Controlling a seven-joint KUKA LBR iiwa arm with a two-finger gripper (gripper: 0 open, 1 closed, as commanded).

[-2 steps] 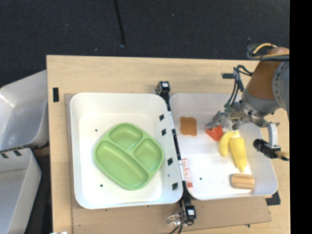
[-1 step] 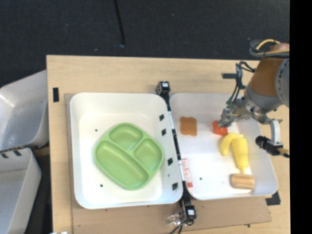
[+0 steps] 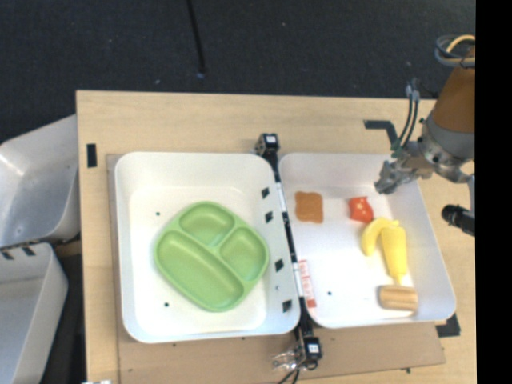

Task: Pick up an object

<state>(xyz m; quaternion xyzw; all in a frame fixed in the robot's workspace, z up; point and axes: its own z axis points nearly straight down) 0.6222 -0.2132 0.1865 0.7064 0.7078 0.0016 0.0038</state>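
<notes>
Two white bins are sitting side by side on a wooden bench [image 3: 96,126]. The left bin [image 3: 128,238] is holding a green plate [image 3: 211,254] with three sections, lying flat in the middle of it. The right bin [image 3: 336,286] is holding four small things: a brown square piece [image 3: 310,207] near the upper left, a red piece [image 3: 361,210] just to its right, a yellow banana [image 3: 388,245] below the red piece, and a tan roll [image 3: 398,298] lying close to the banana's lower end. The gripper [image 3: 390,178] is hanging over the upper right part of the right bin, above the red piece and apart from it. I cannot tell how the gripper is set. Nothing is sitting between it and the red piece.
</notes>
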